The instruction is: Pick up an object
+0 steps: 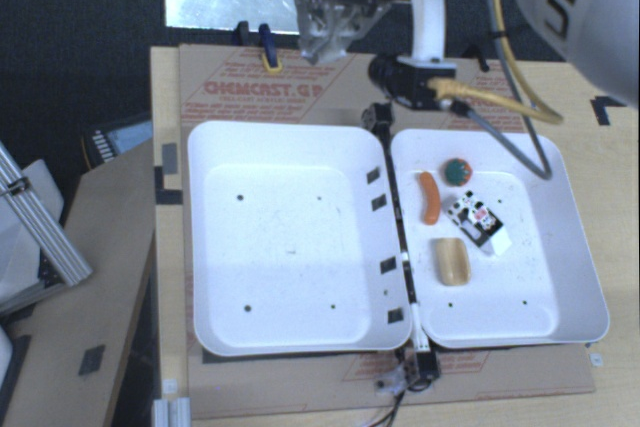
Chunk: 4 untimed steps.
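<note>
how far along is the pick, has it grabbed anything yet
Nothing looks picked yet. All four things lie in the right bin: an orange carrot, a green ball, a black-and-white toy and a tan bread piece. The claw hangs high, beyond the left bin, with nothing visible between its fingers. Left to do: move over the right bin, descend, grasp, lift.

Arm raised high at the top of the view.
The grey KUKA arm reaches in from the upper right, its metal two-finger gripper pointing down, hanging aloft with nothing visible between its fingertips.
</note>
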### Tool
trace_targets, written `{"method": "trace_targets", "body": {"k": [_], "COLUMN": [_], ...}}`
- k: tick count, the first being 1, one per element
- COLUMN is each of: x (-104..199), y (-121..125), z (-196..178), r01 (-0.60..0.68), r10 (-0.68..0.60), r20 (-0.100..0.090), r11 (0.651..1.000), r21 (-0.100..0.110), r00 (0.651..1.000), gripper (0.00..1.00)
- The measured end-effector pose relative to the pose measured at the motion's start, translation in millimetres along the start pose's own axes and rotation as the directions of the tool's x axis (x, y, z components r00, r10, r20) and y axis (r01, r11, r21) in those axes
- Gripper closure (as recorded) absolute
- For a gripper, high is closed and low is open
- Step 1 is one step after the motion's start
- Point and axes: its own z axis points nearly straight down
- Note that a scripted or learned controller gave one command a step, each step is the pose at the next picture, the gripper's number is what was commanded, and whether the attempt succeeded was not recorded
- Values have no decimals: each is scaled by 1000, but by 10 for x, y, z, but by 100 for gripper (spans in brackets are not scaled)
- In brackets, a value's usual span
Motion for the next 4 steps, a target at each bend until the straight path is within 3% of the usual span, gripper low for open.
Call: {"method": "trace_targets", "body": {"k": [4], "x": [4], "y": [9], "z": [-448], "r01": [13], "r10": [-13], "r20": [-4], "r11": [1000], "r21": [-8], "r00": [1000], "gripper": [100]}}
